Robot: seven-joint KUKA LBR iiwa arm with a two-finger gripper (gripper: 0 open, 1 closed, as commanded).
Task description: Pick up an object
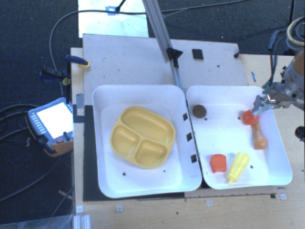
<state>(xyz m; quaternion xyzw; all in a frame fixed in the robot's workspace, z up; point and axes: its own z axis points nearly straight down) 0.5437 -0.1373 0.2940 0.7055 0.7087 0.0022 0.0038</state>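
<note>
Carrot (pixel 256 130) lies by the right bin's (pixel 281 173) far wall, so the gripper (pixel 261 104) hovers at its red end (finger spacing unclear); 1 reachable target.

A lit handheld screen (pixel 51 123) lay on the dark floor, left of the bench. Blue and yellow clamps (pixel 71 66) gripped the bench's far-left edge. A metal pole (pixel 159 25) slanted over the far side.
</note>
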